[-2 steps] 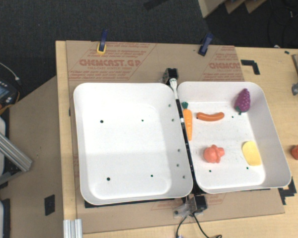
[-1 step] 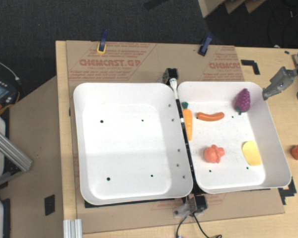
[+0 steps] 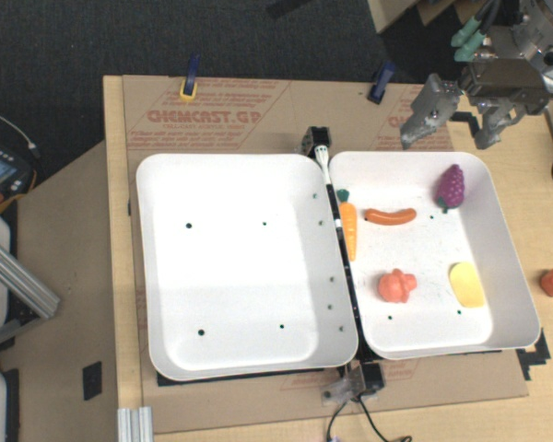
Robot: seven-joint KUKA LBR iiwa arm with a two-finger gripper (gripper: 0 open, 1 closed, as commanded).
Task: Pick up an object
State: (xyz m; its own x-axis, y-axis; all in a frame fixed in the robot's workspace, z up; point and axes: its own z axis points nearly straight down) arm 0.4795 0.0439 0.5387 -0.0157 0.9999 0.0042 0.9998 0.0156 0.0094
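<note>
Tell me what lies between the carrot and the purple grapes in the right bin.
In the camera view, the hot dog sausage lies between the carrot and the purple grapes, on the right bin floor, touching neither.

Printed in red on the cardboard sheet (image 3: 230, 109), just beyond the left bin (image 3: 157, 247): "CHEMCAST G.P", upside-down lettering; smaller lines beside it unreadable.

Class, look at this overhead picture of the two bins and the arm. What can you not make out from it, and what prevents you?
- End effector: its fingers look spread, with nothing between them; the arm above it is cut off by the top right edge.
- Orange-red object on the bench: cut by the right edge, so its identity is unclear.
- Pink toy in the right bin: too small to identify.
- Carrot: lies against the bins' divider, its far side hidden.
</note>
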